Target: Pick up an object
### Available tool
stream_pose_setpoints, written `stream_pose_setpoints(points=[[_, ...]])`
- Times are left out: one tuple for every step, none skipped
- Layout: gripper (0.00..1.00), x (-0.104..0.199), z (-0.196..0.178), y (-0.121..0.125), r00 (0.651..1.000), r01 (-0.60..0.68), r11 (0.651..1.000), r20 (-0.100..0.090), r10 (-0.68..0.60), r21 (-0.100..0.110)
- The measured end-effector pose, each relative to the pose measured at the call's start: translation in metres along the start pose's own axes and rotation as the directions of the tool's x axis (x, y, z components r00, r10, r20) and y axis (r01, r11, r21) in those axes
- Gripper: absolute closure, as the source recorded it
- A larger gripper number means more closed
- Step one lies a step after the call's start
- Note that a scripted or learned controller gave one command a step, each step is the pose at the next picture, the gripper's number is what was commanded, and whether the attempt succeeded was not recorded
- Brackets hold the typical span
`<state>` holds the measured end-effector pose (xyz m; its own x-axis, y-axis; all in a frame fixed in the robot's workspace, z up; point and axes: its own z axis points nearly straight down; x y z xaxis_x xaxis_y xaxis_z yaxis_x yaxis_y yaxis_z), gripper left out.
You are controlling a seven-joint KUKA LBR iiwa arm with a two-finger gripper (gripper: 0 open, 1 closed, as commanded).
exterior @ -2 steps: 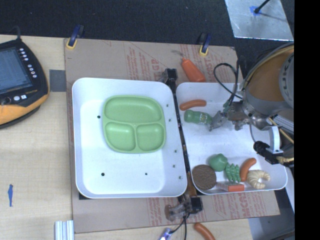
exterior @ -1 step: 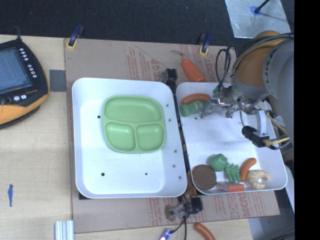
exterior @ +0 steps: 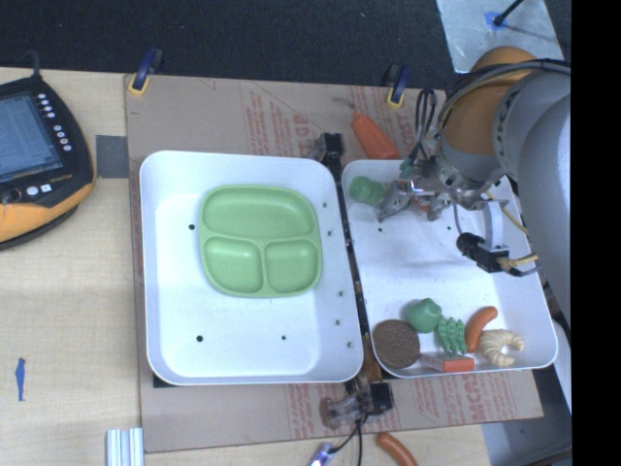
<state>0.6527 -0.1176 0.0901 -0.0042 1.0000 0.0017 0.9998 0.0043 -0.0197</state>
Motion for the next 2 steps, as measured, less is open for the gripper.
stream_pose_setpoints(points=[[1.00, 0.000, -0.011, 0.000, 1.000, 0.004, 1.000, -0.001, -0.004, 0.002], [1.00, 0.000, 0.000, -0.077, 1.000, 0.000, 1.000, 0.002, 0.000, -0.014]])
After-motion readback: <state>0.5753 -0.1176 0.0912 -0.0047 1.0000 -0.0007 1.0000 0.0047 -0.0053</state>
